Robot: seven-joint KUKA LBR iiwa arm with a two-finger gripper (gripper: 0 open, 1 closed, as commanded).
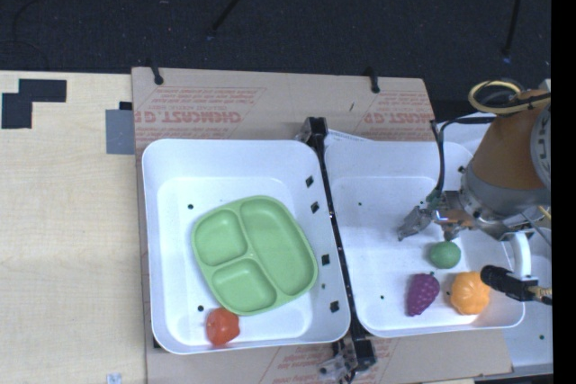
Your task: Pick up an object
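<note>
In the right bin, a green ball lies near the right side. A purple bunch of grapes and an orange fruit lie by the front wall. My gripper hovers low over the bin, just above and to the left of the green ball. Its fingers are spread open with nothing between them. One fingertip points left over bare bin floor. The arm comes in from the right edge.
The left bin holds a green divided plate and a red fruit at its front wall. A black divider separates the two bins. The left half of the right bin's floor is bare.
</note>
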